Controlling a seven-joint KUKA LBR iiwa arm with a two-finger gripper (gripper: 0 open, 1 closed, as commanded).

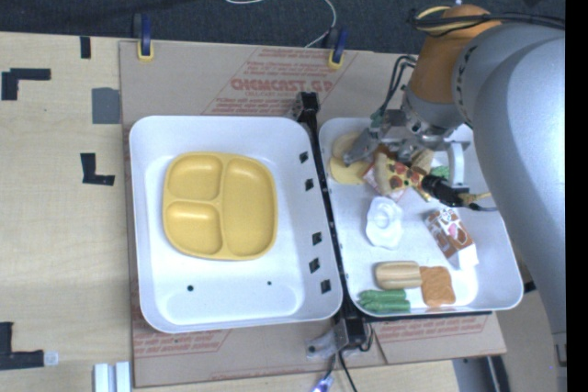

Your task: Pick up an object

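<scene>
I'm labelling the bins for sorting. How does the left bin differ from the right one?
The left bin holds one yellow divided plate; the right bin holds several small food items. The arm reaches over the right bin, not the left bin. Both are shallow and white.

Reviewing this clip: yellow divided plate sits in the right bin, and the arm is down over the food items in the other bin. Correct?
Not quite. The camera view shows the yellow divided plate in the left bin; the arm is down over the food items in the right bin.
</scene>
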